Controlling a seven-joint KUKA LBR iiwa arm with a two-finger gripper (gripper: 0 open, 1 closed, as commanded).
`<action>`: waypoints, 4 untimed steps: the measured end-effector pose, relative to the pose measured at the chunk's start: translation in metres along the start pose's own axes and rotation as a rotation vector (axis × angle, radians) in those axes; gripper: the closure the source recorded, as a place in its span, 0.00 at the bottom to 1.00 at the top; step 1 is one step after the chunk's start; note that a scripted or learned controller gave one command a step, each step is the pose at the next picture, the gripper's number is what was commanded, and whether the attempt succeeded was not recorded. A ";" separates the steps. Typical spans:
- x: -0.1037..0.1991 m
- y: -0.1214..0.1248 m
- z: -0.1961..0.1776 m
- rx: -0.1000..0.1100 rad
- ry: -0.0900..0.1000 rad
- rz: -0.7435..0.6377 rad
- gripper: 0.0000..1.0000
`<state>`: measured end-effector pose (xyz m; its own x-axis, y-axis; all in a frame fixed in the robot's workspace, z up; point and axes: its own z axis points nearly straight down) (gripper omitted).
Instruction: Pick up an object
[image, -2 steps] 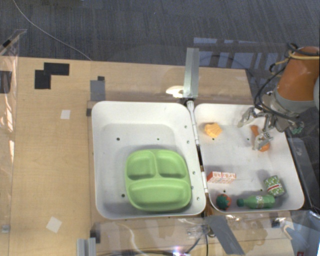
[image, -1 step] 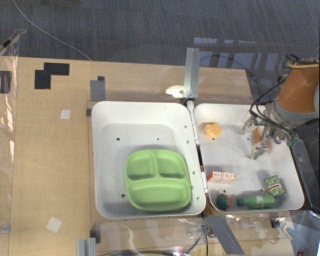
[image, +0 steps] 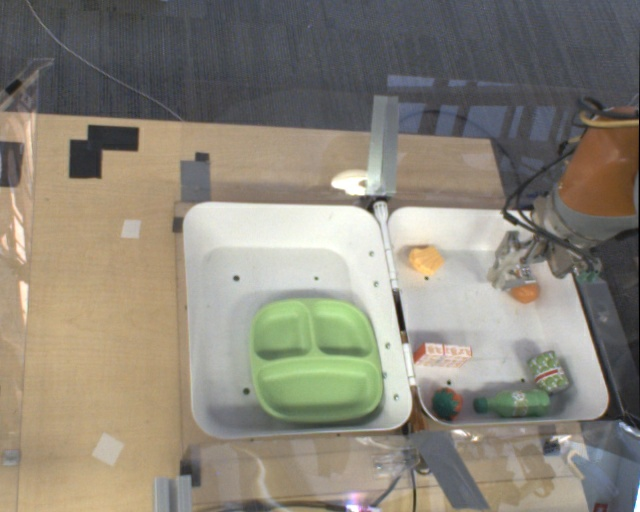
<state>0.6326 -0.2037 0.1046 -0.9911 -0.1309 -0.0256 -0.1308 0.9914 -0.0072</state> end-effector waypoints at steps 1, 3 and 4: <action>-0.009 0.062 0.001 -0.004 0.018 0.439 1.00; 0.018 0.218 -0.109 -0.007 0.016 0.169 1.00; 0.061 0.225 -0.140 -0.012 0.014 -0.496 1.00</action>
<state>0.5395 0.0122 0.2418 -0.8096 -0.5869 -0.0081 -0.5869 0.8097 -0.0037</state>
